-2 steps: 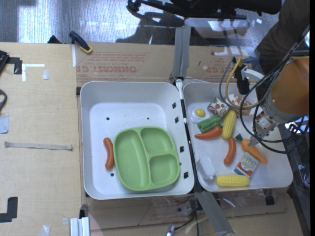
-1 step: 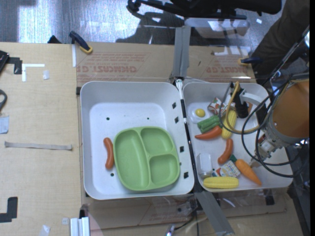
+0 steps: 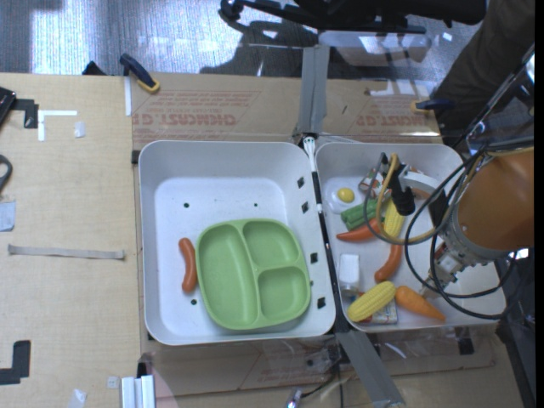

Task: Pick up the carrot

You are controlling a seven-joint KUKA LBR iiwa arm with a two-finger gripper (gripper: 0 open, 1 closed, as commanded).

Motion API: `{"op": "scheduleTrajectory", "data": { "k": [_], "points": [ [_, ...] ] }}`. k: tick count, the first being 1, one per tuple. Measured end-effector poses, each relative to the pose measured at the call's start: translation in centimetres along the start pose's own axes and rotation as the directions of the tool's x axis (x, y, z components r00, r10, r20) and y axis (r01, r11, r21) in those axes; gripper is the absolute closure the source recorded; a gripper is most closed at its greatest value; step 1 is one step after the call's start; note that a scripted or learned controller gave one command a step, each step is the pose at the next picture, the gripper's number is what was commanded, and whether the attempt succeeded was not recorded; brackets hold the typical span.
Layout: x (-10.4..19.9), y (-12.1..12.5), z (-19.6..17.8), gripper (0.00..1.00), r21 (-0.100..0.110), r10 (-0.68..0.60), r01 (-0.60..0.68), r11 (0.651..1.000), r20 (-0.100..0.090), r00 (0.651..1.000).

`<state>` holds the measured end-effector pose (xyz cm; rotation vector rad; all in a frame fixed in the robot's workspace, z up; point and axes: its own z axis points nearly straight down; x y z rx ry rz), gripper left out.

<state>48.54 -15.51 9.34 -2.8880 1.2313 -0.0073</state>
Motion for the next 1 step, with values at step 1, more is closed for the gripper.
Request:
{"op": "scheduleTrajectory", "data": {
  "k": [1],
  "points": [
    [0.34, -0.16, -0.28, 0.0, 0.008, 0.001, -0.001, 1.0, -0.011, 1.0]
  ]
}}
